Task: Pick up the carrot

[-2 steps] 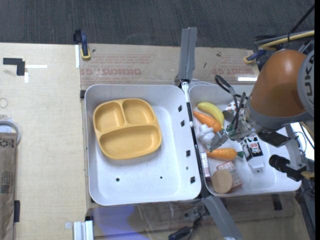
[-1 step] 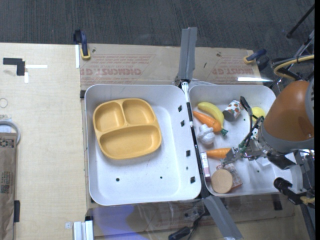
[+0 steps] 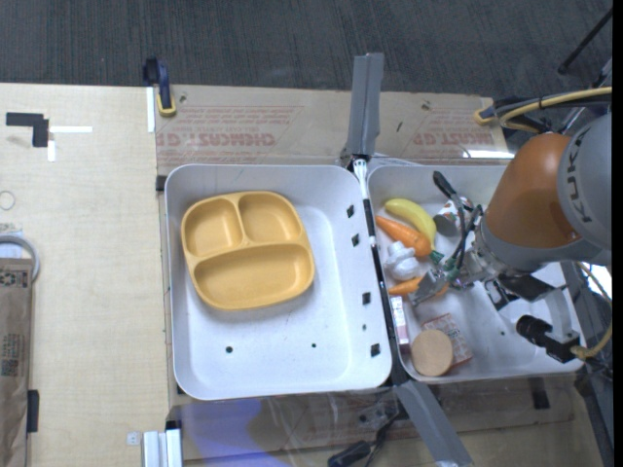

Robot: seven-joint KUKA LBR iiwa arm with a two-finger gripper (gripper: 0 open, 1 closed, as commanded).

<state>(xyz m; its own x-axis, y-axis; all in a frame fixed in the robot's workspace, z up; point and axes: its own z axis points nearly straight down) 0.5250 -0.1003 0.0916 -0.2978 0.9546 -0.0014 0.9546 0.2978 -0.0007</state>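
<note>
**Spotter:** Orange is your trouble colour here. You've got the carrot (image 3: 402,232) lying in the right bin (image 3: 487,363), tucked just under the banana (image 3: 412,218) and close against the wall that bin shares with the left bin (image 3: 282,368). A second, smaller orange piece (image 3: 406,285) sits lower down, on the far side of a white lump (image 3: 399,258) from the carrot.

**Operator:** Where's the gripper (image 3: 450,272) against that carrot?

**Spotter:** You'll see it just right of the carrot and a little lower, down low among the clutter, with the arm's orange band (image 3: 531,197) bulking over it. That low reach suits a pick from the side, I'd judge, since the carrot hugs the wall. How wide the jaws stand, or whether anything sits between them, I cannot tell; the wrist and wiring hide that.

**Operator:** What else crowds the carrot?

**Spotter:** A round tan disc (image 3: 432,352) and a clear packet (image 3: 453,331) lie well below it, near the bin's front. The yellow divided plate (image 3: 248,249) sits away in the left bin, probably as a drop spot for other tasks.

**Operator:** Any writing?

**Spotter:** Red print on the cardboard strip (image 3: 229,125) behind the left bin, upside down to you; it may read "CHEMCAL", though I can't be sure. Letters on the arm's grey casing (image 3: 596,188) look like "KU".
</note>
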